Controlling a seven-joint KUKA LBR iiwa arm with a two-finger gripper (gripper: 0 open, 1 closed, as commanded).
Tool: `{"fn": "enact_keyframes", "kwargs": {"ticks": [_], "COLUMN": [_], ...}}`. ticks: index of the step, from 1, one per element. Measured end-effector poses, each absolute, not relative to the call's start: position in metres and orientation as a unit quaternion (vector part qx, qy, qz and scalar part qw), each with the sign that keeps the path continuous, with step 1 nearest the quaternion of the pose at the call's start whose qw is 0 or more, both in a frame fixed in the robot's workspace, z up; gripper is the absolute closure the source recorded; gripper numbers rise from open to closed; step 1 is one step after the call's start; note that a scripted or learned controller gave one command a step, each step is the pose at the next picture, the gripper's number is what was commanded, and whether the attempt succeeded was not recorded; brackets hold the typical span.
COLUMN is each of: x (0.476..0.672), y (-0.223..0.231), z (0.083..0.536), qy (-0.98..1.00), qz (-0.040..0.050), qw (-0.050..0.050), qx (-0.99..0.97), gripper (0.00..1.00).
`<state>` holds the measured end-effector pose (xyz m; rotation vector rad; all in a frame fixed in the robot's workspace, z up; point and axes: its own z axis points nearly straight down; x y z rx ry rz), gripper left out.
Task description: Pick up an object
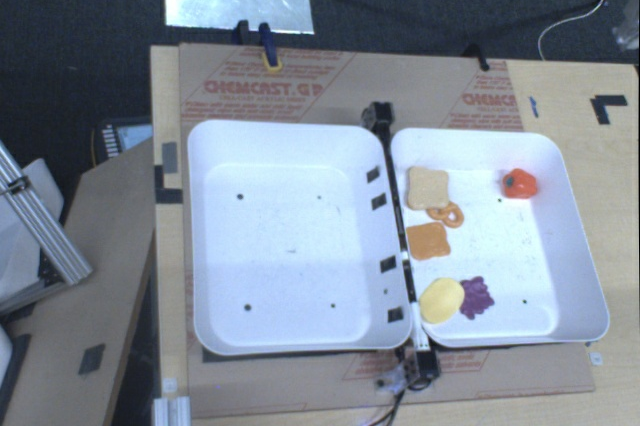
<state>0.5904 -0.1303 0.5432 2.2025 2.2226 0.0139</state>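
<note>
Right bin (570, 214) holding tan toast (428, 186), orange pretzel (447, 214), orange slice (428, 240), yellow lemon (441, 300), purple grapes (477, 296), red tomato (518, 183), end effector state cannot be told

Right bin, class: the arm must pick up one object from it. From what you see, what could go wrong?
1. The yellow lemon touches the purple grapes, so the fingers may catch both or knock one away.
2. The bread slice, pretzel and orange toast crowd the divider wall, leaving little finger room.
3. The round tomato could roll.
</note>
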Motion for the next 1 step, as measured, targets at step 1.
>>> {"fn": "enact_keyframes", "kwargs": {"ticks": [1], "x": [0.6165], "y": [-0.0109], "z": [0.4272], "qy": [0.713], "qz": [-0.0010], "qw": [-0.004], "qx": [0.702], "gripper": [1.00]}}
